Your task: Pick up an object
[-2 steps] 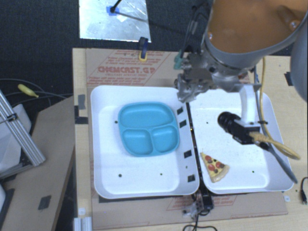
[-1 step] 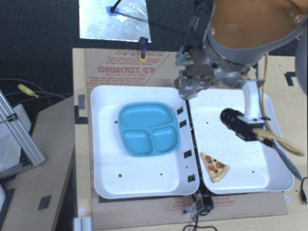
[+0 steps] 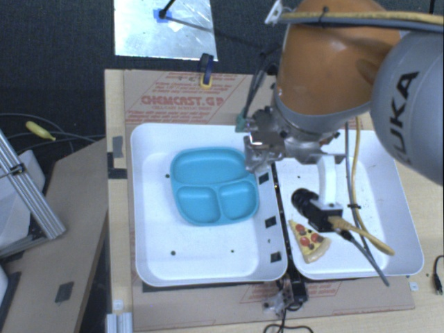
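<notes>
plate (image 3: pixel 211 186), the blue one, lies just left of my gripper (image 3: pixel 255 155). i cannot tell if it is open.

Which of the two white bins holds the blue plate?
The bin on the view's left; the other bin holds a toy pizza slice instead.

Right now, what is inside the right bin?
A pizza slice lies near the right bin's front left corner. The arm covers the bin's back part, so anything there is hidden.
</notes>
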{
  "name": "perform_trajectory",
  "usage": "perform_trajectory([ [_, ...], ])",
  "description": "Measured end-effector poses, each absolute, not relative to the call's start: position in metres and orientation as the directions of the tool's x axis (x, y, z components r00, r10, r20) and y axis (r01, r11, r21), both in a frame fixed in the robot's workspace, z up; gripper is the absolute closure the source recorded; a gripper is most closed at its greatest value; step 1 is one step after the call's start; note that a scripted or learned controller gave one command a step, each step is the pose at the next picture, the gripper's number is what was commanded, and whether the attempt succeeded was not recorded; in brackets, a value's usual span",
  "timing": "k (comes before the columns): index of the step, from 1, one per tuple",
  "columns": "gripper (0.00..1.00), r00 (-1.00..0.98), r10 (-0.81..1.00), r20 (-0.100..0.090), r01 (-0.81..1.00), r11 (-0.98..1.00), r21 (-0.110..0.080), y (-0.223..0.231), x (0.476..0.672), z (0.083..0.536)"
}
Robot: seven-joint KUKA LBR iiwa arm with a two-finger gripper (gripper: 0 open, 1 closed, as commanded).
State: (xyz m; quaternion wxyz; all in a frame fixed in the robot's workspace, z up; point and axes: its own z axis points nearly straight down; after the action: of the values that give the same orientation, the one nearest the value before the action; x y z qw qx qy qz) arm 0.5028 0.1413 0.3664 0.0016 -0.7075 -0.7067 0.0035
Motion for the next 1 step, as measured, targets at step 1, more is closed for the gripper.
perform_trajectory([
  [1,1.0,-0.007,1.0,0.003,1.0,0.007,0.005,0.162,0.4863,0.3985],
])
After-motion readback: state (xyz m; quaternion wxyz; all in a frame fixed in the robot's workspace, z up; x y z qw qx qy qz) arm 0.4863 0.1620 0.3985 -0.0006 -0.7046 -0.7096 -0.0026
